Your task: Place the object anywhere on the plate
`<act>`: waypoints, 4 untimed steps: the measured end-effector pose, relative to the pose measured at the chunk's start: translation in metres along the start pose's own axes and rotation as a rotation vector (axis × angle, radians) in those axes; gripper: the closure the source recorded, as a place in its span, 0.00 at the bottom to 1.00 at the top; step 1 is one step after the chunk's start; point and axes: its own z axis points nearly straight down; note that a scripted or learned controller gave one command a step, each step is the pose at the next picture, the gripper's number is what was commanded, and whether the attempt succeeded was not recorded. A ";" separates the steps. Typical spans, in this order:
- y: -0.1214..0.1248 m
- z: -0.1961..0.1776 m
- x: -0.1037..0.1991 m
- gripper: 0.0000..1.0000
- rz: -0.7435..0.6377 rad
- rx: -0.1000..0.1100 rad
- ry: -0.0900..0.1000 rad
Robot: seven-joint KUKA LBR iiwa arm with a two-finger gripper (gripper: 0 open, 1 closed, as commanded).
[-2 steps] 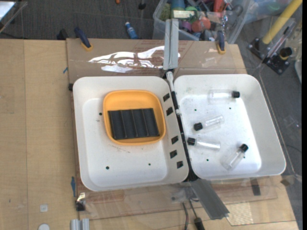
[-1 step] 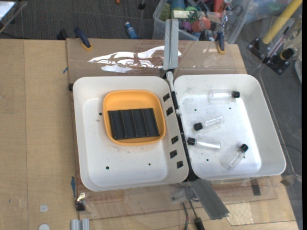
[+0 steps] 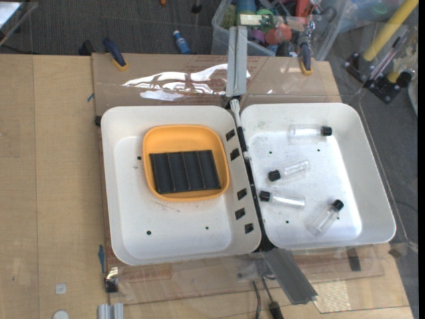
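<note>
An orange plate [image 3: 154, 139] sits in the left white bin [image 3: 126, 224], toward its upper middle. A black ribbed rectangular block [image 3: 184, 171] lies flat on the plate, covering most of its floor. The right white bin [image 3: 372, 198] holds several clear vials with black caps: one near the top [image 3: 309, 132], one in the middle [image 3: 289, 171], one below it [image 3: 282, 199] and one at the lower right [image 3: 327, 217].
A grey divider strip with black clips [image 3: 240, 178] runs between the two bins. Behind the bins stands a clear tub of colourful toys [image 3: 285, 8]. Wooden bench surface [image 3: 46, 178] stretches to the left. Blue-handled clamps [image 3: 114, 53] hold the back panel.
</note>
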 end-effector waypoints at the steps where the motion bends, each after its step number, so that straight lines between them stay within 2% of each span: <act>1: 0.000 0.001 0.000 1.00 -0.448 -0.002 0.000; 2: 0.000 0.001 0.000 1.00 -0.728 -0.003 -0.001; 3: 0.000 0.001 0.000 1.00 -0.919 -0.004 -0.001; 4: 0.000 0.001 0.002 1.00 -0.935 -0.006 -0.001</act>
